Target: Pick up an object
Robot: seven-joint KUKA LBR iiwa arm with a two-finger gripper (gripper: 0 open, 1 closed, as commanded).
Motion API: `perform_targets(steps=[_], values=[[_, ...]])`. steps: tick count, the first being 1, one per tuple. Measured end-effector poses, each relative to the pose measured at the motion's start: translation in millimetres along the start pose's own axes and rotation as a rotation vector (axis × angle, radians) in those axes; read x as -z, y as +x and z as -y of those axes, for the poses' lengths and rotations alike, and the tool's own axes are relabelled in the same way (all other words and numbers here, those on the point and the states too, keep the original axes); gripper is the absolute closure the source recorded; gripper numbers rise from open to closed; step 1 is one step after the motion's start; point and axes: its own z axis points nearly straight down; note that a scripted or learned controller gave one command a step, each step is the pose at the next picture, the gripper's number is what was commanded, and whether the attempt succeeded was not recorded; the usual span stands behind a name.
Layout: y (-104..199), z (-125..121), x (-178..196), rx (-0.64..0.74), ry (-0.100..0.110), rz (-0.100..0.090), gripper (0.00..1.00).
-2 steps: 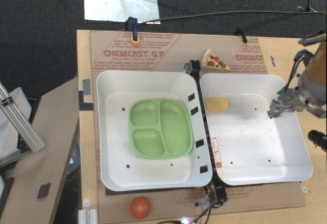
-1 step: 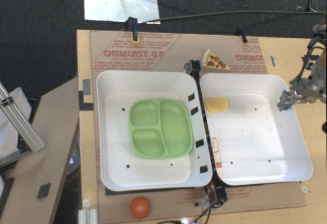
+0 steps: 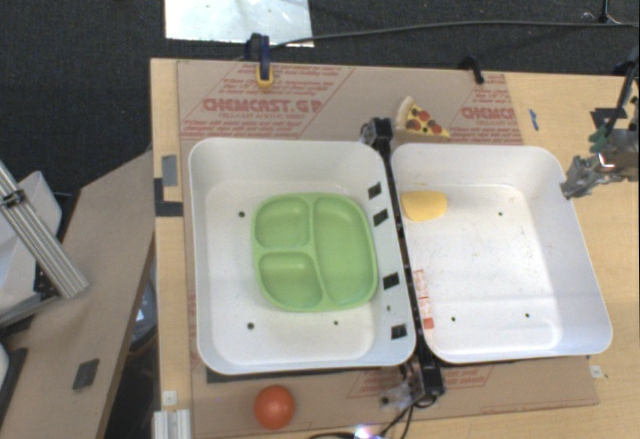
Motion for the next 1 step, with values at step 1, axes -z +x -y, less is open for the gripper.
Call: perform_targets(steps=[1], values=[[44.7, -5.3, 0.1, 0.003, 0.005, -0.003, 1.0]])
